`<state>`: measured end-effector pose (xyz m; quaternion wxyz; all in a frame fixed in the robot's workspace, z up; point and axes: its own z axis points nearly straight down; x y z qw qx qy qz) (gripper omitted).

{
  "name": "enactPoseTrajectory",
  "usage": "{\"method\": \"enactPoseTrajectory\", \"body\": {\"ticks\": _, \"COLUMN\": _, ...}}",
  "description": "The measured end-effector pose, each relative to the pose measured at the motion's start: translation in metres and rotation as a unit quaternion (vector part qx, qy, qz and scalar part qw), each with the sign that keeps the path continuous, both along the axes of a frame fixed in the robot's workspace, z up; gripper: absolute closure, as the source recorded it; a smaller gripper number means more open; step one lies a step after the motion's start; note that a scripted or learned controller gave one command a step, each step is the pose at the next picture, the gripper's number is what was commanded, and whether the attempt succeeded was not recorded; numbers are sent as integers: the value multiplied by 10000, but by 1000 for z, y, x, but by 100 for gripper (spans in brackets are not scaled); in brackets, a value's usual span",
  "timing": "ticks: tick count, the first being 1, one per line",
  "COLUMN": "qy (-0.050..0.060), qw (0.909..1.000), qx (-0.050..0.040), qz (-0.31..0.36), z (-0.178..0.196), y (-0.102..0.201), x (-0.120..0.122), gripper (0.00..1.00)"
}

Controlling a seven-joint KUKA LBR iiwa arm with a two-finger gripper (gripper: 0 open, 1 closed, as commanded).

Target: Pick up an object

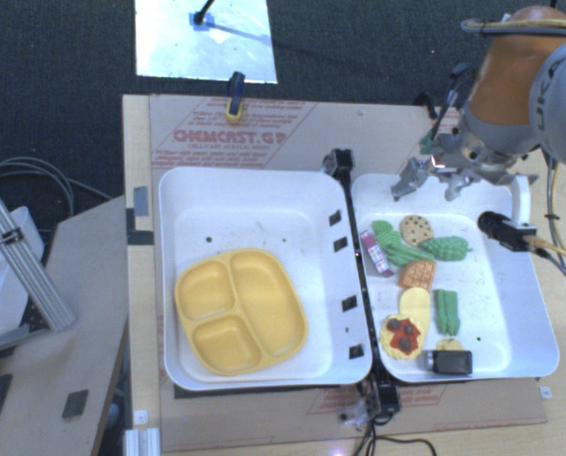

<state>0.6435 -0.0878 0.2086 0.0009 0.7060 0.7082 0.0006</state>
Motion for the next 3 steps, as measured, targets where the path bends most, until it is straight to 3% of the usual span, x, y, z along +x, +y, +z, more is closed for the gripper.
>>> {"method": "enactPoseTrajectory", "body": {"ticks": 1, "qy": 51, "qw": 10000, "qx": 9, "qz": -46, "z": -130, "y": -63, "x": -95, "gripper": 0}}
{"method": "enactPoseTrajectory", "body": {"ticks": 2, "qy": -24, "qw": 10000, "qx": -20, "qz": -33, "z": -12, "y": -112, "x": -118, "gripper": 0}}
{"method": "enactPoseTrajectory", "body": {"ticks": 3, "qy": -4, "qw": 10000, "qx": 11, "qz": 20, "z": -128, "y": -74, "x": -65, "gripper": 0}}
